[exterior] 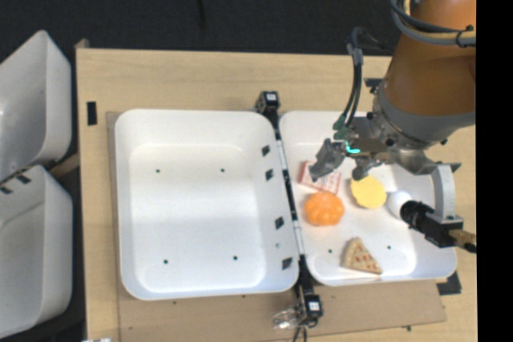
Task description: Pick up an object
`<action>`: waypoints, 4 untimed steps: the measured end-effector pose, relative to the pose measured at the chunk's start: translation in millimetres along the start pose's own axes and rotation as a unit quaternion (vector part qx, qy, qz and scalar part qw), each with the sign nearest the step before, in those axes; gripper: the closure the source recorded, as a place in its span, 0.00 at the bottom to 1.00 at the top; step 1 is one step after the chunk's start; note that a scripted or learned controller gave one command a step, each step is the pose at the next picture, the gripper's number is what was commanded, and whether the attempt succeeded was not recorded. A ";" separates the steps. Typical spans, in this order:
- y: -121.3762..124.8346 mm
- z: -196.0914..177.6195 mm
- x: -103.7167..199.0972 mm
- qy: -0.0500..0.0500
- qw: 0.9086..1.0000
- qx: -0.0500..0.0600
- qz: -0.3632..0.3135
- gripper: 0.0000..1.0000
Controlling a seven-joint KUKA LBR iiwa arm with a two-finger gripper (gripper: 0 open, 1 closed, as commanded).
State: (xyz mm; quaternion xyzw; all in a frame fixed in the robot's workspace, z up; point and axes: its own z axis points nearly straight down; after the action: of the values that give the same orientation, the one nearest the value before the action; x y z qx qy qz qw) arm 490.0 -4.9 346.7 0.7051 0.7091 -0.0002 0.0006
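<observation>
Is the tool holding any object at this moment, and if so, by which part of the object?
Nothing is held. The tool is open above the right bin, with one finger over the red and white packet; no object sits between the fingers.

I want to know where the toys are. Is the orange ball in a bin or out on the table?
In a bin. The orange ball lies on the white floor of the right bin, near the divider, beside a yellow disc.

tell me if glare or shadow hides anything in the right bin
Camera view: light is even and soft, the white bins bright but not blown out; the orange fruit, yellow disc and wedge read clearly. The arm's tool casts faint shadow over the red-and-white packet, partly covering it.
</observation>
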 end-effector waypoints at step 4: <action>162.1 -196.0 -69.0 -0.001 1.000 -0.006 0.001 1.00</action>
State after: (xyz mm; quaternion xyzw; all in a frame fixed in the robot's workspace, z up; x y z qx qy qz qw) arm 652.3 -72.8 542.9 0.7059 0.7083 0.0031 0.0054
